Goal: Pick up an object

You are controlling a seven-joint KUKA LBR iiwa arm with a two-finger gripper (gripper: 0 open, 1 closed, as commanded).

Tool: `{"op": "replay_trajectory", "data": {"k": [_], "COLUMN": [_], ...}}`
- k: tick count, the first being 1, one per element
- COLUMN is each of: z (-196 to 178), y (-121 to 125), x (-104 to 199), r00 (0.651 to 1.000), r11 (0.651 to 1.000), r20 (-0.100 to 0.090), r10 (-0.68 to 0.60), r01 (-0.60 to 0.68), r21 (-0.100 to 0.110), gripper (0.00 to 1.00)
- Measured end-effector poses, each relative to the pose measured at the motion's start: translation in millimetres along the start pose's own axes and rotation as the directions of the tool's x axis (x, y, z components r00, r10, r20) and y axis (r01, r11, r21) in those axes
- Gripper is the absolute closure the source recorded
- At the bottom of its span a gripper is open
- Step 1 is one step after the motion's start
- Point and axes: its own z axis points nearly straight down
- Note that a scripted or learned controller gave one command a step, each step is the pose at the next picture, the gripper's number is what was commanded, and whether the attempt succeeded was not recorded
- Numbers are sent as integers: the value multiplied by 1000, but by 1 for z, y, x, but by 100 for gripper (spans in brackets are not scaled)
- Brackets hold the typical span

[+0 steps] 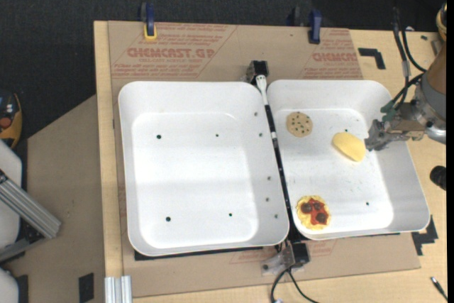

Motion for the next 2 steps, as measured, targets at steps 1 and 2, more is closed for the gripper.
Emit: {"op": "replay_trajectory", "data": {"k": [1, 2], "z": [-12, 4], "y": [-32, -31], "x": [77, 133], "r00": [1000, 1000], "r11": [1000, 1000], "r20": [-4, -2], "r10": [-5, -3], "r01": [5, 3], "r21": [5, 6], "gripper": [100, 100]}}
